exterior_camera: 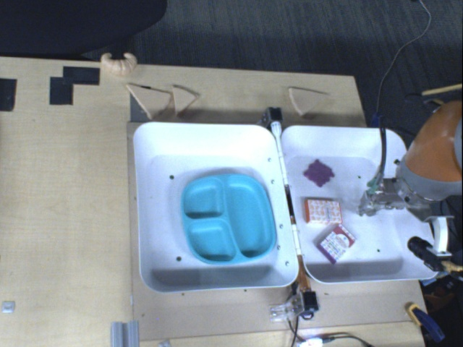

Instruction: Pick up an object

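Note:
The right bin [376,266] holds three small things: a purple flat piece [318,172] toward the back, an orange-and-white patterned box [323,211] in the middle, and a purple-and-white patterned box [336,243] near the front. My gripper [370,202] hangs over the right bin, to the right of the orange-and-white box and apart from it. Nothing shows between its fingers. The grey arm with its orange band [438,154] comes in from the right edge.
The left bin [155,194] holds a blue divided tray [228,217] with three compartments. A black divider strip [283,186] runs between the bins. A wooden bench [58,215] surrounds them, with cables at the right and front.

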`<action>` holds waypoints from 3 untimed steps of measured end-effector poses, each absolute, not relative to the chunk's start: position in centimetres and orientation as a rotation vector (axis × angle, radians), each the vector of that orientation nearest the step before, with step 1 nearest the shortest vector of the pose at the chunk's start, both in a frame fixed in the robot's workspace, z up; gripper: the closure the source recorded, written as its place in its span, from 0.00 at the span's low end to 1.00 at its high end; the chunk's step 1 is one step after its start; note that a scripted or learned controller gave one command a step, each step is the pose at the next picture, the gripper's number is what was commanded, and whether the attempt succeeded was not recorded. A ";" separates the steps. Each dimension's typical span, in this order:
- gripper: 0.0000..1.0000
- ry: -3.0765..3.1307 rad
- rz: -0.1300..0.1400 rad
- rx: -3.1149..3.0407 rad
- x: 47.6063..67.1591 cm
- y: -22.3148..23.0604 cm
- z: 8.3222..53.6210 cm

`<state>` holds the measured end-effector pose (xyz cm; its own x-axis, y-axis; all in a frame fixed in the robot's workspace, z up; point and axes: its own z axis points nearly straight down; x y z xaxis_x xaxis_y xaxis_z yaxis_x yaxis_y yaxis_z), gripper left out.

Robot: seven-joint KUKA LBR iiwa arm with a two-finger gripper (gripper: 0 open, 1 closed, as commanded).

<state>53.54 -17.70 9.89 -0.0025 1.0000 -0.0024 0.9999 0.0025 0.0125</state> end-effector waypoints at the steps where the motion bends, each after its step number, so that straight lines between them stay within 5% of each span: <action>1: 0.00 2.217 0.011 2.211 53.5 -17.7 9.9; 2: 1.00 2.216 0.015 2.209 53.7 -17.6 11.0; 3: 1.00 2.222 0.001 2.219 48.7 -20.6 10.3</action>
<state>48.69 -20.65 10.27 -0.0012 1.0000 -0.0007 1.0000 0.0012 0.0013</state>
